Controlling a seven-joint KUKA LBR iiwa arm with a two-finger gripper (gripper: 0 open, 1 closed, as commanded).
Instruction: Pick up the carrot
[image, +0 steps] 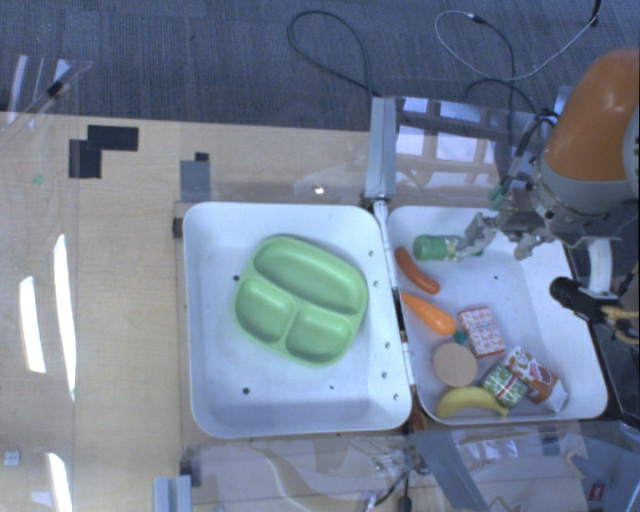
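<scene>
Camera view: the carrot (430, 315) lies by the left wall of the right bin (583, 400), just below a sausage (416, 270), untouched. The claw (500, 235) hangs over the bin's top edge, fingers apart, near a green bottle (436, 247). A green plate (300, 298) sits in the left bin (215, 400)

The arm (600, 130) is cut off by the right edge. Its wrist hides the right bin's (590, 395) far right corner. The gripper (505, 232) is too blurred to read. The carton (520, 378) print is illegible.
</scene>
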